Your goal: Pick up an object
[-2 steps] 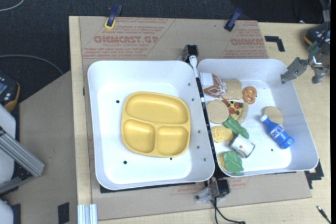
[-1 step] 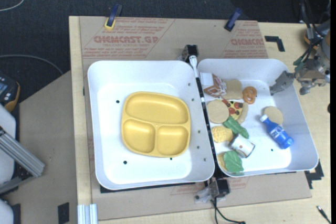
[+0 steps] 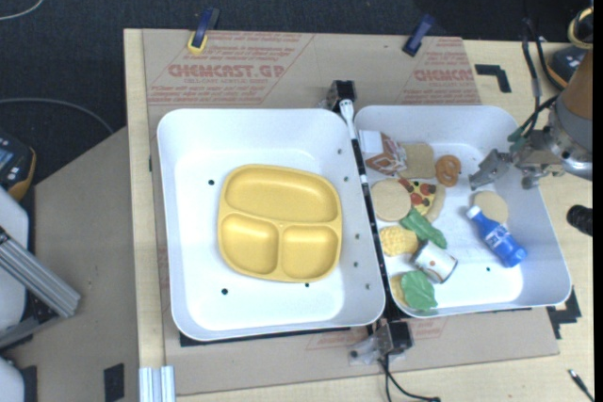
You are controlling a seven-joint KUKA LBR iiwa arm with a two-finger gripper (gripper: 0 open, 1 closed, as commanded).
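The right bin [image 3: 537, 282] holds several toy foods. Among them are a blue bottle [image 3: 497, 237], a brown donut [image 3: 448, 169], a pizza slice [image 3: 422, 193], a pale flat disc [image 3: 387, 200] and a small can [image 3: 434, 262]. A beige round piece [image 3: 489, 205] lies just below my gripper [image 3: 504, 181]. The gripper hangs over the bin's upper right part, open, with nothing between its fingers. The donut is to its left and the bottle is below it.
A yellow divided plate [image 3: 280, 221] lies in the left bin [image 3: 179, 202]. Green leafy pieces [image 3: 421, 226], a corn piece [image 3: 397, 242] and a red-and-white carton [image 3: 384, 153] crowd the right bin's left half. Clamps [image 3: 199, 31] hold the board's far edge.
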